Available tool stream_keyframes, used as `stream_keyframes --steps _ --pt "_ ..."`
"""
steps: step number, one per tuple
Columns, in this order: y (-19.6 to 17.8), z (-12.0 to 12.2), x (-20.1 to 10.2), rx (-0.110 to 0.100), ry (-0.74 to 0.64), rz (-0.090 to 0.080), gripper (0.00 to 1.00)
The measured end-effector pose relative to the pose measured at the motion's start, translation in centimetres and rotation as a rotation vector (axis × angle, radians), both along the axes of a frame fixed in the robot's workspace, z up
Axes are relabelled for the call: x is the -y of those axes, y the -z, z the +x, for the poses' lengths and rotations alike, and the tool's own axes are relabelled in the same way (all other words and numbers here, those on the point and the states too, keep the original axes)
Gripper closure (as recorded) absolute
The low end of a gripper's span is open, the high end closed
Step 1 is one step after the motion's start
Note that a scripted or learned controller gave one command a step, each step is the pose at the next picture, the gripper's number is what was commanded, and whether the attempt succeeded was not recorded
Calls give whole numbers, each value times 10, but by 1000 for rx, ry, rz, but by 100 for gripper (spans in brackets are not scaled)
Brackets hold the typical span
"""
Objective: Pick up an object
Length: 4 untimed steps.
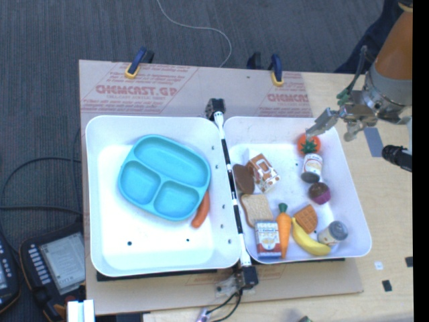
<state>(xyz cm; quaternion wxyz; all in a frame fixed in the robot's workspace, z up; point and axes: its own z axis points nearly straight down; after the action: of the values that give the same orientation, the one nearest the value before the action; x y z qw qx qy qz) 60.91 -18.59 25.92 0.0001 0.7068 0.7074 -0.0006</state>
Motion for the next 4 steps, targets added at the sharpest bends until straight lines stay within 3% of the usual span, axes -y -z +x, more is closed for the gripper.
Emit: stream_keyframes --steps 1,2,3,4 --pt "134 -10 1 -4 1 1 0" --pt "155 -43 -9 1 0 0 0" --pt "170 -116 -62 16 3 -5 0" --pt "160 -115 -62 18 3 -4 100"
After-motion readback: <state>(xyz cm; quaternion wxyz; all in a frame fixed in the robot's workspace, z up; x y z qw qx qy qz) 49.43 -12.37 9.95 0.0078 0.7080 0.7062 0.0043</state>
